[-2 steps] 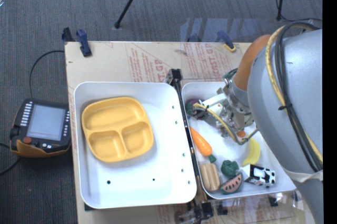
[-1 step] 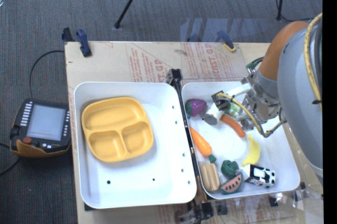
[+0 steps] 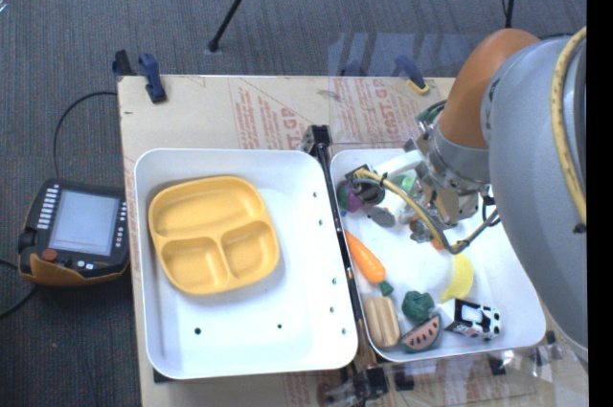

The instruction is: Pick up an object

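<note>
A yellow three-compartment plastic tray (image 3: pixel 213 234) is seen in the left white bin (image 3: pixel 172 348). In the right white bin (image 3: pixel 378 164), an orange toy carrot (image 3: pixel 366 258) lies slantwise, green tip down-right. The gripper (image 3: pixel 433 215) is lowered just beside it, to the right; its grip cannot be told.

2 white bins (image 3: pixel 172 338), 1 yellow tray (image 3: pixel 213 234), approx 7 toy foods (image 3: pixel 365 258)

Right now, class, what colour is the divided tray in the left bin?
Yellow; the tray shows best in the camera view.
</note>
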`<state>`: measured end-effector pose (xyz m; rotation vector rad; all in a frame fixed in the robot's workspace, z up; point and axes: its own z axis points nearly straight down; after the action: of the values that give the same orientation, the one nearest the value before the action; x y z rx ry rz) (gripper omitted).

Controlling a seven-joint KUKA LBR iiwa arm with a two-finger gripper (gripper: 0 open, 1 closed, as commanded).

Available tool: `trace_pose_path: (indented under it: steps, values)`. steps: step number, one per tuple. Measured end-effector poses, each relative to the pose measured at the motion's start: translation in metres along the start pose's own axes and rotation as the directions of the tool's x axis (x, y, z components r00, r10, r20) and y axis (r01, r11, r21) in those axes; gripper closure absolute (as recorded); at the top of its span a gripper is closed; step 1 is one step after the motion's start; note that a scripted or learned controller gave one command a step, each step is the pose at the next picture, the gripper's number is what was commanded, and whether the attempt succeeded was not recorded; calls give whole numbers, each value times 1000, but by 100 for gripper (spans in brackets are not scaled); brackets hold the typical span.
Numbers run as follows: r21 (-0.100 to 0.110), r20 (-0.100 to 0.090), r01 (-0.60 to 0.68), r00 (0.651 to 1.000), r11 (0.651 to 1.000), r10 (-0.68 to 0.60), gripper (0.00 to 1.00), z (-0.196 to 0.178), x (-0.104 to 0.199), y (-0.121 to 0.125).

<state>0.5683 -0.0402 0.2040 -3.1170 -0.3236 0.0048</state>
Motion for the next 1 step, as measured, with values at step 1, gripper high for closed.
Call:
trace_pose_path:
  steps: [1]
  values:
    - [6,9,-1,1000,1000,1,100,-6,-2,1]
